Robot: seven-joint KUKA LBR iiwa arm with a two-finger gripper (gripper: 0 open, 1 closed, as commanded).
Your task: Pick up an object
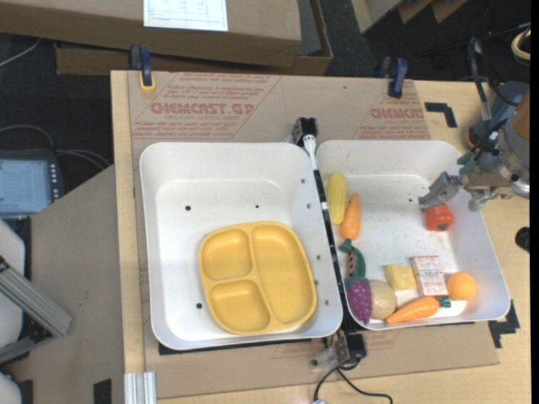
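The right bin [396,160] holds several toy foods. A red tomato [438,218] lies near its right wall. My gripper [455,195] hovers just above and to the right of the tomato, over the bin's right rim. A yellow corn cob [336,196] and a small carrot [350,217] lie along the bin's left wall. At the front sit purple grapes [359,298], a beige potato [382,298], a yellow cheese block [399,275], a pink-and-white box [429,274], an orange [461,286] and a long carrot [413,310].
The left bin [168,183] carries a yellow divided plate [256,276]. A green item [349,259] lies by the divider between the bins. Clamps [397,76] hold the cardboard sheet at the back. The arm's wrist [505,133] stands over the bench's right edge.
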